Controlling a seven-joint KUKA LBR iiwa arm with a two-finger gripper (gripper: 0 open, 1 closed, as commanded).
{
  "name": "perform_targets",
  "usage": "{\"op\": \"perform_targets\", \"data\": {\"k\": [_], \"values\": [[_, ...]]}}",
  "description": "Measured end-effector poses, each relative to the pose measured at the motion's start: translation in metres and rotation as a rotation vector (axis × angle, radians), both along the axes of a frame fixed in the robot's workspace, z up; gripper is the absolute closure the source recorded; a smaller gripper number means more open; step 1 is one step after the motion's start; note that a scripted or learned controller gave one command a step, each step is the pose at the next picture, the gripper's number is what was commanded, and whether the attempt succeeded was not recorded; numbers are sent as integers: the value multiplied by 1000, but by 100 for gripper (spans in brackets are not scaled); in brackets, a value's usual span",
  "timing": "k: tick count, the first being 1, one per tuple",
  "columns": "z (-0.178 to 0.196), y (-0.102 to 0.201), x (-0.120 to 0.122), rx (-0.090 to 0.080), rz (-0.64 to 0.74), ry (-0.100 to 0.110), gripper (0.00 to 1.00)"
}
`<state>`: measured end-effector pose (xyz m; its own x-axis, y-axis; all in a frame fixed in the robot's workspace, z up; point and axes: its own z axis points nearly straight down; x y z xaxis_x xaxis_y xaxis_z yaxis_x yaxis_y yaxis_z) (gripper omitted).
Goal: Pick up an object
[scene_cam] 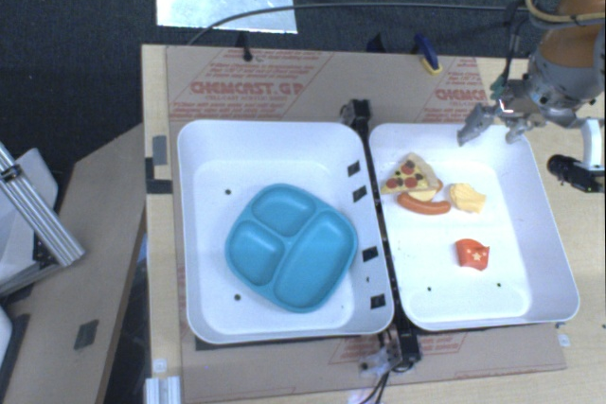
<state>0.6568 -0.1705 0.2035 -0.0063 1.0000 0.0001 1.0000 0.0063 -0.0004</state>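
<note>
Overhead, the gripper [493,130] hung with fingers spread wide and nothing between them, above the far edge of the right bin [530,298]. Below lay a pizza slice [413,173] touching a sausage [424,203], a yellow piece [467,197] just beside, a red piece [472,254] nearer; a blue tray [291,246] sat in the left bin [204,203]

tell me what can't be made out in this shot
- Gripper, camera view: fingers small and blurred above the right bin's far rim; open or shut unclear.
- Arm: cut off by the right edge.
- Pale yellow item beside the hot dog: too small to identify.
</note>
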Motion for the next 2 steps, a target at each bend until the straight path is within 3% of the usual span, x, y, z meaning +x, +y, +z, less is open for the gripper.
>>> {"op": "perform_targets", "data": {"k": [2], "values": [[-113, -4, 3, 0, -1, 1, 0]]}}
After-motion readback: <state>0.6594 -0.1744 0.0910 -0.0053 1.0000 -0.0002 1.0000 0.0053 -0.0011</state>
